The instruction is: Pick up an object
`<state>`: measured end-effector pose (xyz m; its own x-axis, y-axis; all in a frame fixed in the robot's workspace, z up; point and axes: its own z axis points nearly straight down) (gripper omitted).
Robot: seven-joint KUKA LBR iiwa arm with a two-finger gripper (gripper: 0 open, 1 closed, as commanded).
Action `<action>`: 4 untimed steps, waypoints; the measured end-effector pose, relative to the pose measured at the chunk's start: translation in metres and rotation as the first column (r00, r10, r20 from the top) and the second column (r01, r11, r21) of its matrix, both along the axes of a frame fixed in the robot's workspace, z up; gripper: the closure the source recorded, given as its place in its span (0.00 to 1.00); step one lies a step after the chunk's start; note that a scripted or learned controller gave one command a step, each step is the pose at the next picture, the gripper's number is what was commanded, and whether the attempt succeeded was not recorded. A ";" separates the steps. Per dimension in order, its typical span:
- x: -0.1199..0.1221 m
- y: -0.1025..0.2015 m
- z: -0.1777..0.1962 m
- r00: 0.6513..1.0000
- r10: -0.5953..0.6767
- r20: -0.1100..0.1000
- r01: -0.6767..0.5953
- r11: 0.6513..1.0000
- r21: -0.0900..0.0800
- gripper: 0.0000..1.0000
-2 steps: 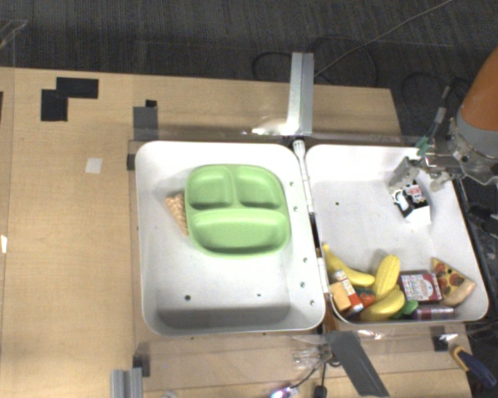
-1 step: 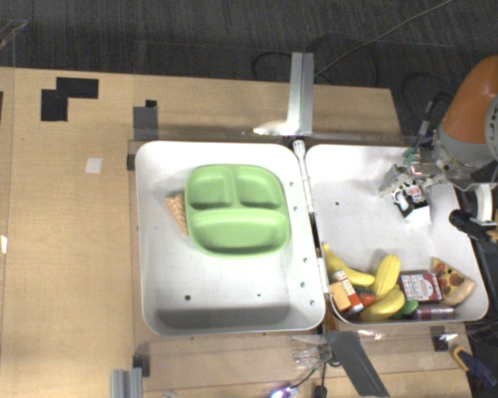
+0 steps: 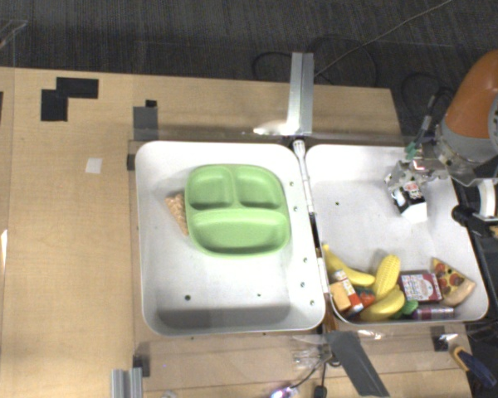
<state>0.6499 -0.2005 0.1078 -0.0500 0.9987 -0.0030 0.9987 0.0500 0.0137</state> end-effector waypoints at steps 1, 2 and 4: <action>0.001 0.063 -0.013 0.998 0.059 0.002 -0.059 0.998 -0.002 1.00; -0.001 0.064 -0.019 0.998 0.059 -0.002 -0.059 0.998 0.000 0.00; 0.018 0.129 0.078 0.998 0.068 -0.007 -0.068 0.998 0.003 1.00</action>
